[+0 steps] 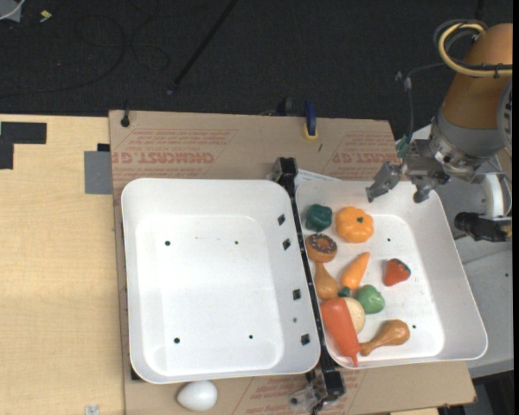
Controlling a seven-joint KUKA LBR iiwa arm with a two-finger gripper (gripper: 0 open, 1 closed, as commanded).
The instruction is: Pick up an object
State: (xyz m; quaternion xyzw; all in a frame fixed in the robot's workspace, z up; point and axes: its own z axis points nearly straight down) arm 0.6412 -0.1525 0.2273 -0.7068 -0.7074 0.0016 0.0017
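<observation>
Camera view showed the counter [52, 258] carrying two white bins side by side, the left bin [208, 275] bare, the right bin [432, 258] holding all the toy food, probably so picks start there. Its long red pepper [339, 328] lay at six o'clock, the small pumpkin [355, 224] at eleven, a strawberry [396, 271] near centre. At one o'clock above the rim, the end effector [402, 184] hung with fingers spread and nothing between them, apparently poised before descending.
</observation>
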